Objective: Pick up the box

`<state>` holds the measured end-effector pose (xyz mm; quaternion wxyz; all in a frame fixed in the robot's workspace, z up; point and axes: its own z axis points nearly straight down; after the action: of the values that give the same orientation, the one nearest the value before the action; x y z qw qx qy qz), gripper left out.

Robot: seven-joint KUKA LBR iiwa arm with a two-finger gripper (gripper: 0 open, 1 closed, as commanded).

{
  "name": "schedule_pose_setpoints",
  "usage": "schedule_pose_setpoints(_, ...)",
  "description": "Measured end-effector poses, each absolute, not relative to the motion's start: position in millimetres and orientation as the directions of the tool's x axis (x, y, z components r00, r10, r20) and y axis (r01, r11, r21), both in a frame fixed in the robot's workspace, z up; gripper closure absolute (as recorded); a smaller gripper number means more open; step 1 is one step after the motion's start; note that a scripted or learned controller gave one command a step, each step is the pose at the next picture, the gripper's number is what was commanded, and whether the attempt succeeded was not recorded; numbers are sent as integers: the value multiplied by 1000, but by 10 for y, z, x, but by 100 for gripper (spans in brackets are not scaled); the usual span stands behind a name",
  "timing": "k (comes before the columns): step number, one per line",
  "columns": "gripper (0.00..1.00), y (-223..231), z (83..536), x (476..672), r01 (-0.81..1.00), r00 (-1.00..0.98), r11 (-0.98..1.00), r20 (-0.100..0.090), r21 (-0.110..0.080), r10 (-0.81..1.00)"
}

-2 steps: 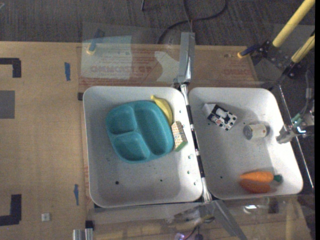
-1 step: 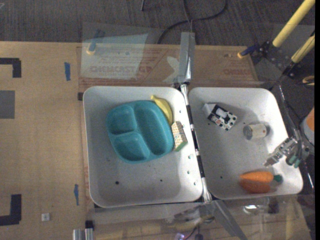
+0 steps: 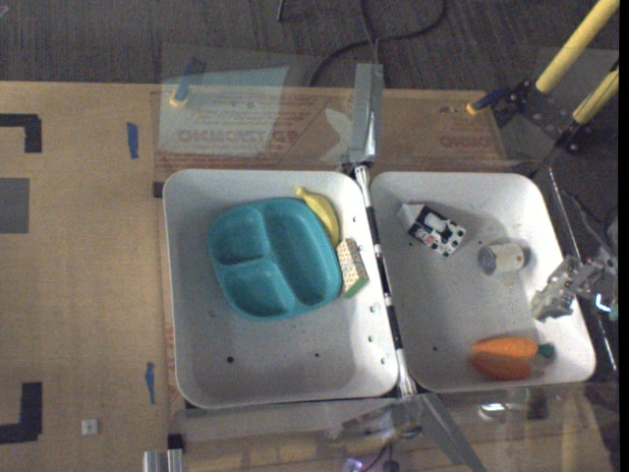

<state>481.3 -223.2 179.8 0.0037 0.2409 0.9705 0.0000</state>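
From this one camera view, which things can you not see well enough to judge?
- Pincer: small and blurred at the right bin's edge; open or shut cannot be told.
- Box: its print is too small to read.
- Banana: partly hidden behind the teal plate's rim.
- Patterned item: tucked against the plate; too small to identify.
- Grey cylinder: blurred; what it is stays unclear.

The scene is lit evenly and fairly brightly from above. Soft, short shadows are cast under the teal divided plate (image 3: 274, 258) and the toy carrot (image 3: 505, 356). Pale glare is seen on a clear sheet (image 3: 236, 116) at 11 o'clock. Fine detail is softened throughout, and the pincer (image 3: 562, 291) at 3 o'clock is blurred.
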Motion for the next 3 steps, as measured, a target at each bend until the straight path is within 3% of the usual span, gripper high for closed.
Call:
schedule_pose_setpoints(1,100,-1778,1246,4805,642,-766,766,-1,2,642)
schedule_pose_setpoints(2,100,-2256,1209,4789,981,-192,192,-3,2,981)
schedule_pose_setpoints(3,100,-2243,1882,4799,976,-218,218,-2,2,976)
